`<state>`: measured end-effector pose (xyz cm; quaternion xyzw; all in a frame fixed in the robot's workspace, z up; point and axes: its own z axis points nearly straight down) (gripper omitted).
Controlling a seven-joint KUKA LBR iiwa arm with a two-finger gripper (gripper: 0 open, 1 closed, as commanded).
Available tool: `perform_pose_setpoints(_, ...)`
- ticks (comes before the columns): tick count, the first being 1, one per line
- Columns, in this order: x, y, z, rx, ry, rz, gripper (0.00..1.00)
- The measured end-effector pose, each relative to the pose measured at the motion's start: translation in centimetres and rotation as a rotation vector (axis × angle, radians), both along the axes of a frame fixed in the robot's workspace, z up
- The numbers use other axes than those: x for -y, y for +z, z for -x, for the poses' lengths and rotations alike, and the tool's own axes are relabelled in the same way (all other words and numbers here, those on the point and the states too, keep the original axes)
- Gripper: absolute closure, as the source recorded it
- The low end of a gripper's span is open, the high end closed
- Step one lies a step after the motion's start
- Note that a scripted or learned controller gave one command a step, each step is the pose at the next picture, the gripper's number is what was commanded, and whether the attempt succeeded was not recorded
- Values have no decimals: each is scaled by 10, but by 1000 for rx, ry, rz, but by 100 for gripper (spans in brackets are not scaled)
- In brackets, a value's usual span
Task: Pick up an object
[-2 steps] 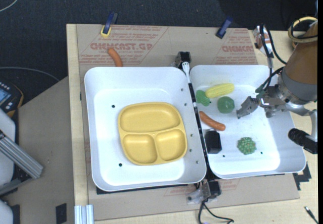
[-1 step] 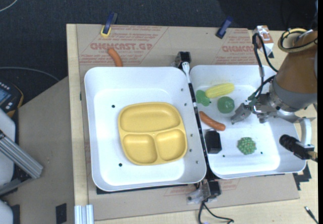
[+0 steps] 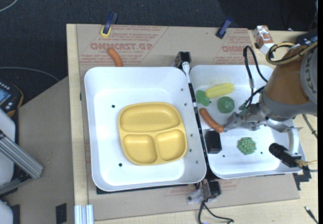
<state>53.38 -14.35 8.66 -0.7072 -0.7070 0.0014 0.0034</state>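
Camera view, from above at a slant. Two white bins side by side on the bench (image 3: 151, 41).

Left bin (image 3: 96, 117): holds one yellow divided plate (image 3: 151, 132), lying flat near the middle, three compartments facing up.

Right bin (image 3: 262, 165): holds all the loose items.
- Yellow corn cob (image 3: 220, 90) at the far side, lying slantwise.
- Green ball (image 3: 225, 104) just below the cob, near it.
- Flat green piece (image 3: 202, 98) by the bin's left wall, beside the cob's end.
- Orange-red sausage (image 3: 211, 119) lying diagonally, left of centre.
- Black block (image 3: 213, 141) just below the sausage, near the left wall.
- Knobbly green lump (image 3: 246, 145), possibly a toy broccoli, toward the near side, apart from the rest.

Arm (image 3: 285, 87) reaches in from the right, over the right bin. Gripper (image 3: 237, 118) sits low between the green ball and the knobbly lump, its tip pointing toward the sausage's right end and close to it; contact is not clear. Whether the gripper is open or closed cannot be told at this angle. Nothing is seen lifted.

Outside the bins: a second orange sausage (image 3: 115, 56) on the bench beyond the left bin.
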Motion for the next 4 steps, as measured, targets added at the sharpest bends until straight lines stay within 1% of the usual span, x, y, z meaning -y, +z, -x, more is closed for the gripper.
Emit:
perform_pose_setpoints(1,1,14,-1,7,-1,3,100)
perform_pose_setpoints(2,-2,77,-3,14,1,5,100)
perform_pose_setpoints(3,5,139,-2,16,1,6,100)
perform_pose_setpoints(4,5,138,-2,10,1,4,100)
